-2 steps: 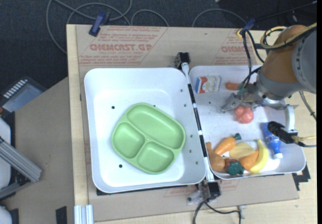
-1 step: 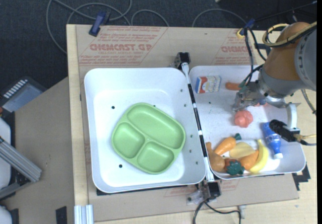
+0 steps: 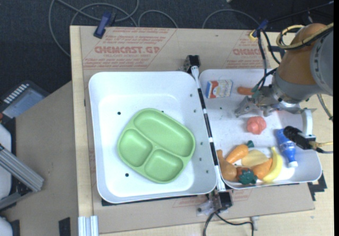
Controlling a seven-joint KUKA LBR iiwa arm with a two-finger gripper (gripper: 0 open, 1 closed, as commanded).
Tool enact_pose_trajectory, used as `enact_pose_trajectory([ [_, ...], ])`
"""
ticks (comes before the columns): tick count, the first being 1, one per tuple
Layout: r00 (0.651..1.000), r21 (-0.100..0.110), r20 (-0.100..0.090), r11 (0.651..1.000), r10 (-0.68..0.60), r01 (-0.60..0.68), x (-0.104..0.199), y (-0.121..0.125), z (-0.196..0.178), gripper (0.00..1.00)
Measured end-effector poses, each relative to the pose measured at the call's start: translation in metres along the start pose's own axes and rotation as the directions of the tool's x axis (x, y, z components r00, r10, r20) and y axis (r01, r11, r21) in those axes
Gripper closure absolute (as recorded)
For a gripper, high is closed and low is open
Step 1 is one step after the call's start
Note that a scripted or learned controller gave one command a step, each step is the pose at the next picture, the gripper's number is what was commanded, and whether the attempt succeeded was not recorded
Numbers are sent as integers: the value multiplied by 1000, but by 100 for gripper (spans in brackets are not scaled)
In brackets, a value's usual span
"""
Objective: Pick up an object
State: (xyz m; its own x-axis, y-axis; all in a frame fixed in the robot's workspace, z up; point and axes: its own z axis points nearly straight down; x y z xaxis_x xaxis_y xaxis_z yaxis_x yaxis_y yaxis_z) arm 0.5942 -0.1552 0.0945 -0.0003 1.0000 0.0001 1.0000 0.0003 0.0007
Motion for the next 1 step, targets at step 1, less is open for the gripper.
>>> enact_pose_trajectory([
  [1, 1000, 3, -1, 1000, 0, 0, 31, -40, 10, 0],
])
